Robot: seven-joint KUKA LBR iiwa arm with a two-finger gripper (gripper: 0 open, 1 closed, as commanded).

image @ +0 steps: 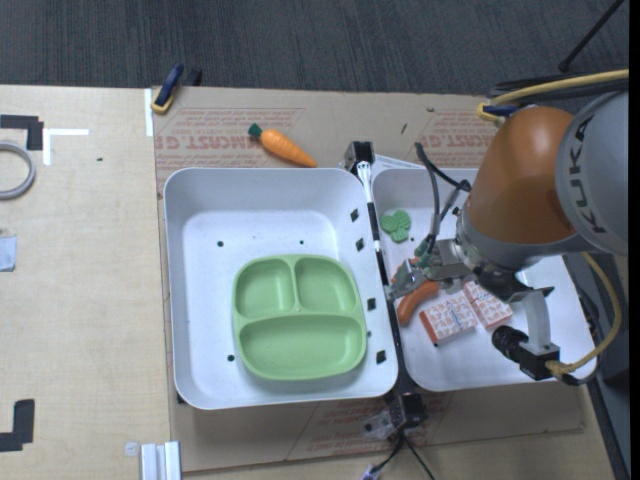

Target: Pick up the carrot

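**Arm over the right bin, carrot lying outside both bins**

The arm (530,188) comes in well to the right of the green plate (298,318), its orange band and grey wrist covering much of the right bin (470,368). The left bin (200,198) holds the green plate, a three-part dish that lies flat in the bin's lower middle. A sheet of brown cardboard (220,133) lies under both bins and shows as a strip beyond the plate, along the far rims.

The gripper (412,278) is low in the right bin, just right of the plate across the wall where the two bins meet. It is dark and partly hidden under the wrist, so I cannot tell how far open it is or whether it has hold of anything.

Two red-and-white patterned boxes lie right of the plate, the first box (450,318) nearer it and the second box (490,306) touching the first on its far side.

The carrot (285,147), orange with a green top, rests on the cardboard beyond the plate, outside both bins and well apart from the gripper.

An orange-red oblong piece (415,305) lies right of the plate, directly at the gripper; what it is I cannot tell. A small green piece (397,224) sits up and right of the plate in the right bin.
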